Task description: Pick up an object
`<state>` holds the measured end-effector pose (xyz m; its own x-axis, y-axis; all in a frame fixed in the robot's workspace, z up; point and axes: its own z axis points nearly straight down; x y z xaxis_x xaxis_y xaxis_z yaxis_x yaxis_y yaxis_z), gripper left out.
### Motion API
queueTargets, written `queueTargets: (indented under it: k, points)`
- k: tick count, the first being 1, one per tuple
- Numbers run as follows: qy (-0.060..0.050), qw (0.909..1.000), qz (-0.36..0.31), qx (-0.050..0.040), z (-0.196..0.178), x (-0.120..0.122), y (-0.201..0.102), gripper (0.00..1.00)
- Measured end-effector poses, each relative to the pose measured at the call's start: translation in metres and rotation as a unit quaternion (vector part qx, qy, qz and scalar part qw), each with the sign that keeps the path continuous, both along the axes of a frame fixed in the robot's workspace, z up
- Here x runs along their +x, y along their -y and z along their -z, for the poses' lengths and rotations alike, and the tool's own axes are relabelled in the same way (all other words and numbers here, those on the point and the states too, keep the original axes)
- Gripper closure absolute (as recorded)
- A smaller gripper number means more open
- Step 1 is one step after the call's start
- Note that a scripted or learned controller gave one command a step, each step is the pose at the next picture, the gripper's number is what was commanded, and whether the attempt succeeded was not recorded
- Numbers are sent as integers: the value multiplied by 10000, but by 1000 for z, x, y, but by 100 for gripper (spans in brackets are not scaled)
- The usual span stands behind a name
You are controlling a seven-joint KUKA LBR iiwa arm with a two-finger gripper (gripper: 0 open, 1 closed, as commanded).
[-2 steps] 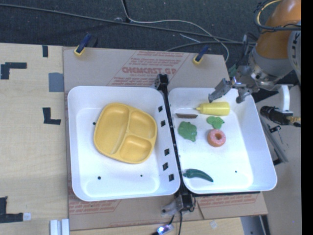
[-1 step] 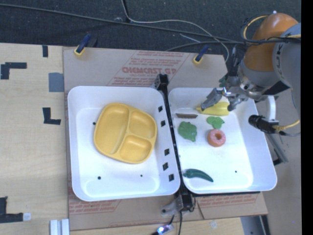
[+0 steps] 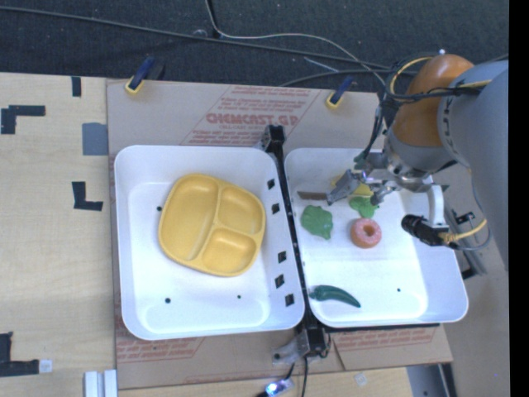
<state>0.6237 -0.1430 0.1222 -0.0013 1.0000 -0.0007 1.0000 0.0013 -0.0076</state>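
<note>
My end effector (image 3: 361, 190) hangs spread open over the right bin (image 3: 430, 296), holding nothing. A yellow-green toy (image 3: 362, 204) sits right under it, pink donut (image 3: 365, 233) at 6 o'clock. Probably light, slick plastic, so I'd pinch its middle.

A single fixed camera looked down at a slant from above the bench (image 3: 50, 222), far enough back to take in both white bins (image 3: 132, 246), with the arm (image 3: 463, 98) entering from the right.
</note>
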Motion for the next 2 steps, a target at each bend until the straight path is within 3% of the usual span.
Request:
queueTargets:
  k: [1, 2]
  points:
    - [52, 10000, -3, -25, 37, 1, 1, 0]
    - [89, 10000, -8, -28, 23, 3, 1, 100]
